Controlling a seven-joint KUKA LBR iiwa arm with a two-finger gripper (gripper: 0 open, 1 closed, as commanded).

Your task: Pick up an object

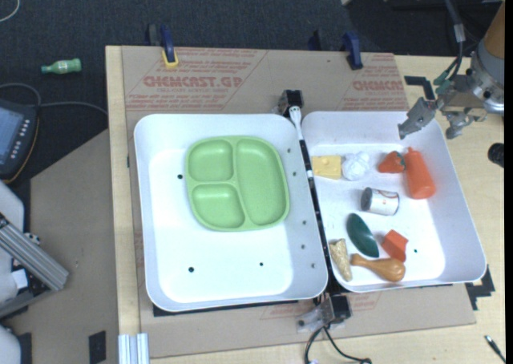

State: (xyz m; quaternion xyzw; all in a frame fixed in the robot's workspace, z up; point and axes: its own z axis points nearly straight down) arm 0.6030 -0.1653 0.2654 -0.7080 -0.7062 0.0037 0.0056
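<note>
Far to the left of the fingers, on the dark floor beyond the bench [120,194], lies one small green bottle [62,66]. On the bench sit two white bins side by side. The left bin [160,266], well left of the fingers, holds one green divided plate [238,183] with three compartments.

The right bin [457,226] lies below and left of the fingers and holds eight things. Going left to right: a tan piece [340,259] at the near-left corner, a yellow block [325,166], a white crumpled lump [355,165] touching it, a dark green oval piece [361,234], a brown drumstick-shaped toy [381,267] just below that, a grey and white cylinder [380,201], a small red block [394,243], and an orange carrot-shaped toy [412,170]. The carrot is closest to the fingers, just below them and apart from them; nothing stands between.

The gripper [437,118] hangs over the right bin's far-right corner, reaching in from the right with the grey wrist behind it. Its two fingers [415,120] are spread apart with nothing between them, tips pointing down and left toward the bin.
</note>
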